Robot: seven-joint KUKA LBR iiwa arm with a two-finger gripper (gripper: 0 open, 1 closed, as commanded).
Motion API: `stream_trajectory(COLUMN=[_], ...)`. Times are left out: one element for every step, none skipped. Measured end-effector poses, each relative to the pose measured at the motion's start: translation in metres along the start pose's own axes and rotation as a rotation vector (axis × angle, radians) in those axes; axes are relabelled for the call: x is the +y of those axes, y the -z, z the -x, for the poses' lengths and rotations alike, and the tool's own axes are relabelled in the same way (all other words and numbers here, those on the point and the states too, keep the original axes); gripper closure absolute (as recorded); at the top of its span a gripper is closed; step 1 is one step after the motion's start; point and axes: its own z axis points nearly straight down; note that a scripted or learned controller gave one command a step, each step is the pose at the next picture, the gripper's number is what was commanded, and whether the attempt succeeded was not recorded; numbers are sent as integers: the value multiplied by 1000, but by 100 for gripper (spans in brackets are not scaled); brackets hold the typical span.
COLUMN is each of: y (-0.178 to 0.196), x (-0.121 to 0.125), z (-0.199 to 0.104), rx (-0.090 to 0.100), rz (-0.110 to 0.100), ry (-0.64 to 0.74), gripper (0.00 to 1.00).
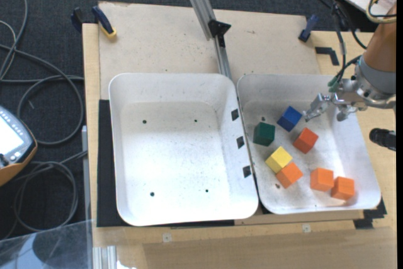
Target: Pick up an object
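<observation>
the blue block (290, 118) sits in the right bin (362, 154), just beside your gripper (329, 107), which holds nothing; i cannot tell its spread. the red block (305, 140) and green block (264, 133) lie near, so a slanted descent could nudge the blue block away or clip a neighbour.

Blue clamps (104, 20) grip the bench board (164, 41); cables (38, 85), perhaps a pendant (12, 142).
</observation>
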Motion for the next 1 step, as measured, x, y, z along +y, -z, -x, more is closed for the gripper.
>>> stream_trajectory(y=[-66], x=[0], z=[-3], rx=[1], rz=[-2], ry=[0], gripper=[0])
